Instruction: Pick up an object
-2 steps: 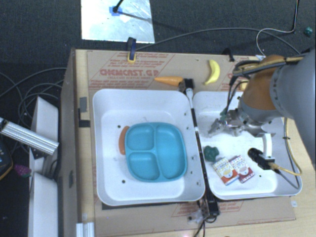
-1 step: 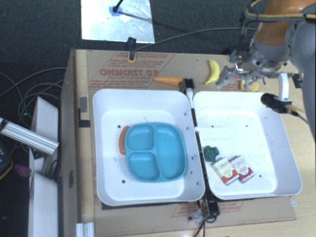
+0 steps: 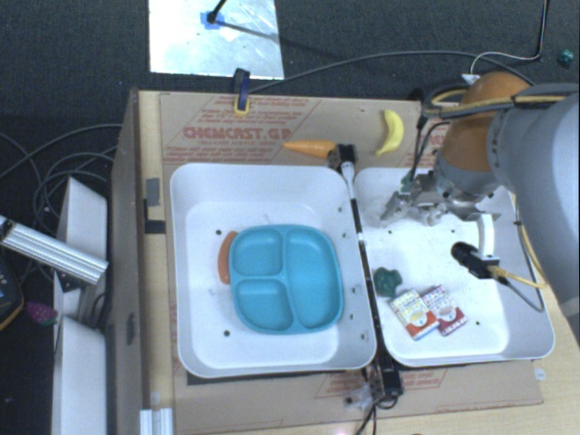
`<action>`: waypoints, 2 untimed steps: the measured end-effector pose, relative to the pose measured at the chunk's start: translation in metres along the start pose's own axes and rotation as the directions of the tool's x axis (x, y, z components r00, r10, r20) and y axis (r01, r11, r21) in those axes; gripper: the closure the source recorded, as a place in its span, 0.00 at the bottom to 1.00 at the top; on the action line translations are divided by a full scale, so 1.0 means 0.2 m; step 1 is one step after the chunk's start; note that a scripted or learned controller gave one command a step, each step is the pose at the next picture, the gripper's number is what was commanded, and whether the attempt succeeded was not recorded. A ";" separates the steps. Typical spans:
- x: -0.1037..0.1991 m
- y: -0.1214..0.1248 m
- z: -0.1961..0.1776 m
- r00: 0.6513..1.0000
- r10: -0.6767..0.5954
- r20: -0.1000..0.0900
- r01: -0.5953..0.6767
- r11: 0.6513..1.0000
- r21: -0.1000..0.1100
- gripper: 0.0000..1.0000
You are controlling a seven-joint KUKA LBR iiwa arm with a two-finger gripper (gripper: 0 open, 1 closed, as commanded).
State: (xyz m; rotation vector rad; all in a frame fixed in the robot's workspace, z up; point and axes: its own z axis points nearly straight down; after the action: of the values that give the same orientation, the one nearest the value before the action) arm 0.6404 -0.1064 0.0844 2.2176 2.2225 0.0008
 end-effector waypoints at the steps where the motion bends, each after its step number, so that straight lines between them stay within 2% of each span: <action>1: -0.15 -0.17 0.00 1.000 0.001 0.001 -0.001 1.000 0.001 0.00; 2: -0.36 0.11 -0.34 1.000 -0.002 0.001 0.002 1.000 -0.004 0.00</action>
State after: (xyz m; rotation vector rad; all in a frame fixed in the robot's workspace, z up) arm 0.6631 -0.1783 0.1516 2.2130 2.2214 0.0039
